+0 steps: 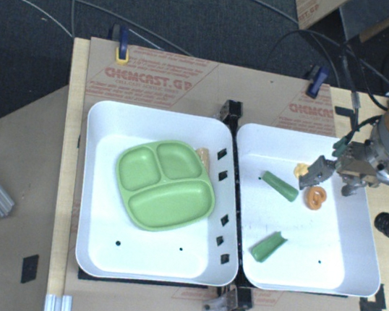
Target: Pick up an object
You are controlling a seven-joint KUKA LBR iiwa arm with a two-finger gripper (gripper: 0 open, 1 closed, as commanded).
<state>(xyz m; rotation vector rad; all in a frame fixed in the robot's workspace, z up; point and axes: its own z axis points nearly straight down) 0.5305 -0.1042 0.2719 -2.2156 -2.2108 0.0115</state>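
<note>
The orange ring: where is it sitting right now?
In the camera view, the orange ring lies in the right bin, toward its upper right, just right of the upper green block and directly below the gripper.

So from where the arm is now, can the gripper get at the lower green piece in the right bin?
Probably yes. The lower green piece lies alone on the right bin floor, with nothing over it, and the gripper hovers above the same bin.
</note>
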